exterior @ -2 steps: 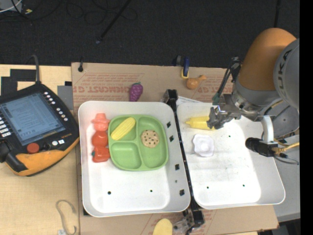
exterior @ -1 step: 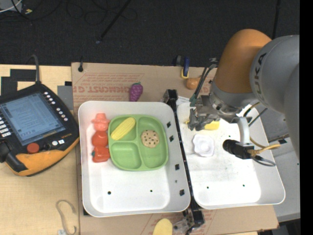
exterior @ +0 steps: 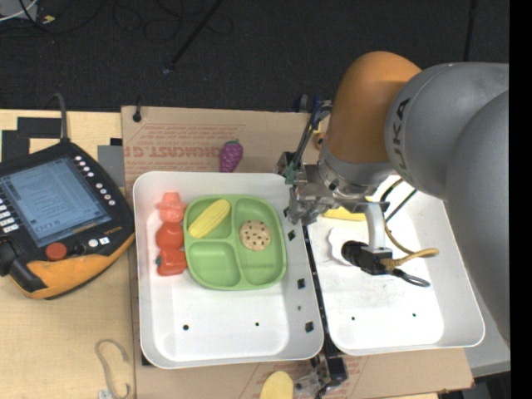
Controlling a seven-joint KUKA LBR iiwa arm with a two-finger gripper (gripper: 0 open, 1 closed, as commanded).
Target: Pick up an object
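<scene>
My gripper (exterior: 301,199) hangs over the wall between the two bins, at the far end of the right bin (exterior: 416,327). Just to its right a yellow thing (exterior: 345,214) lies in the right bin, partly hidden under the wrist. A white thing (exterior: 337,242) lies just in front of it. In the left bin (exterior: 216,331) a green divided plate (exterior: 218,268) carries a yellow corn cob (exterior: 208,216) and a cookie (exterior: 255,235). A red bottle-like toy (exterior: 170,235) lies along the plate's left side.
A purple grape toy (exterior: 231,155) rests on the cardboard behind the left bin. A yellow thing (exterior: 277,384) sits at the bench's front edge. A teach pendant (exterior: 58,214) lies to the left of the bins.
</scene>
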